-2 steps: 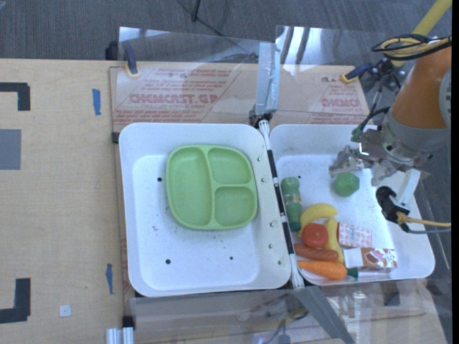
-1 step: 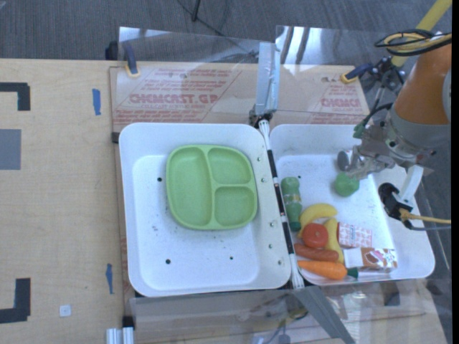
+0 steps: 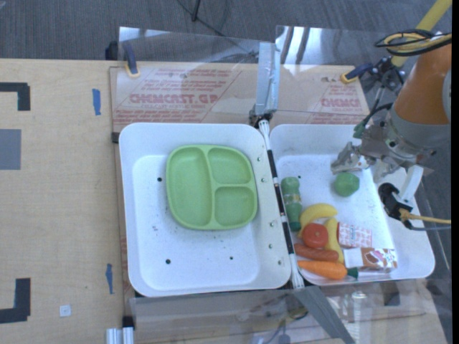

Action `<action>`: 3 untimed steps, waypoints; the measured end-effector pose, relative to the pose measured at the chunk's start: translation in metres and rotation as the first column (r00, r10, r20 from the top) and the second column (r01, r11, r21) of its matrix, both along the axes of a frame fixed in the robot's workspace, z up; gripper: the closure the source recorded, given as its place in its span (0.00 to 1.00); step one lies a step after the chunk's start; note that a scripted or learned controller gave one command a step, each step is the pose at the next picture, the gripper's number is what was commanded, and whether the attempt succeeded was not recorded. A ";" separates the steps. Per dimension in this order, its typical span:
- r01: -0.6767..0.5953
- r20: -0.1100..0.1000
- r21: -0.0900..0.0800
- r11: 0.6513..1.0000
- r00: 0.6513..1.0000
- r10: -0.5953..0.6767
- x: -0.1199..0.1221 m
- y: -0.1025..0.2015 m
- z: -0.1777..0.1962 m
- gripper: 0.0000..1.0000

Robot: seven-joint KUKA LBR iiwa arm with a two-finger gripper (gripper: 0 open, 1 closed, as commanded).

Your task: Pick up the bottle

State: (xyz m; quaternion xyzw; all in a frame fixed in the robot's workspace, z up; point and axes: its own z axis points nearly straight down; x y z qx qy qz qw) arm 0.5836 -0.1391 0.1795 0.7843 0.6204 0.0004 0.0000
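Bottle [image 3: 290, 201]: lies in right bin [image 3: 423, 260], against its left wall, beside banana [image 3: 318, 212].
End effector [image 3: 358, 158]: hovers near green ball [image 3: 346, 184], apart from bottle; grip state, cannot tell.
Risk: wall and crowding fruit may block a clean grasp.

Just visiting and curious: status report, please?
Gripper above right bin's upper part, beside green ball. Bottle lying by left wall, untouched. Banana and tomato crowd it.

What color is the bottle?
Green, a see-through green bottle lying in the right bin, seen in the camera view.
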 end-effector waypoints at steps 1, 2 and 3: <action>0.079 0.007 -0.001 0.997 0.997 -0.079 0.013 -0.020 -0.091 0.00; 0.038 0.001 -0.001 0.999 0.999 -0.038 0.012 0.001 -0.007 0.00; 0.132 0.006 0.000 0.991 0.991 -0.132 0.007 -0.024 -0.091 0.00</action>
